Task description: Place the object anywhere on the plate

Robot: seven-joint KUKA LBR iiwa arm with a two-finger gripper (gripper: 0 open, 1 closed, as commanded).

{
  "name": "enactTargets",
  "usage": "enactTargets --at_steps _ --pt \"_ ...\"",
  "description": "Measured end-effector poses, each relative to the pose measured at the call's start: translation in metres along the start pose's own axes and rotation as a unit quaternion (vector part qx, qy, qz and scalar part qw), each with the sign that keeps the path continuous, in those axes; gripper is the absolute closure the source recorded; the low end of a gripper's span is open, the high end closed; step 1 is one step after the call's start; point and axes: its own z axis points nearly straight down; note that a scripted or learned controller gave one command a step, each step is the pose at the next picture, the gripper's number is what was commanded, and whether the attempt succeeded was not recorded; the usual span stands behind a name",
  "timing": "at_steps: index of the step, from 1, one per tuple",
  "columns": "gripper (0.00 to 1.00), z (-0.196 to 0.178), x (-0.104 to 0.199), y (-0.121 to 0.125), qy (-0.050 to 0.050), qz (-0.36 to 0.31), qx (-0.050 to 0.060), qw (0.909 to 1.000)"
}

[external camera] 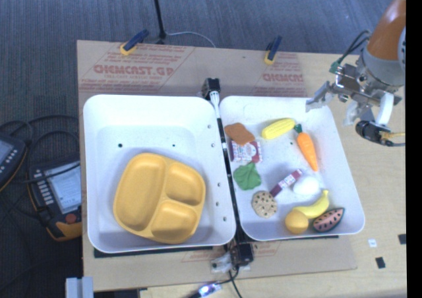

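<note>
Left bin [99, 119]: white, with a yellow three-compartment plate [159, 196]. Right bin [343, 165]: white. Its contents by colour:
- corn cob [277, 128]: yellow
- carrot [307, 149]: orange with green top
- bread slice [239, 133]: brown
- packet [247, 152]: white with red markings
- leaf [247, 176]: green
- cookie [264, 204]: tan with dark specks
- egg [305, 186]: white
- wrapped bar [285, 183]: dark red with a white band
- banana [316, 206]: yellow
- lemon [297, 222]: yellow
- watermelon slice [328, 219]: red flesh, dark seeds, green rind

Bench board [132, 69]: tan cardboard with red print. Clamps [134, 41]: yellow and blue. Arm [386, 33]: orange band over grey. Floor [66, 0]: blue-grey carpet
</note>
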Motion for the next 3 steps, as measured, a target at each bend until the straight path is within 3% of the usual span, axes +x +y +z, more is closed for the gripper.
enactTargets --at_steps 3 --pt "0.0 0.0 0.0 0.0 0.0 0.0 0.0 1.0"
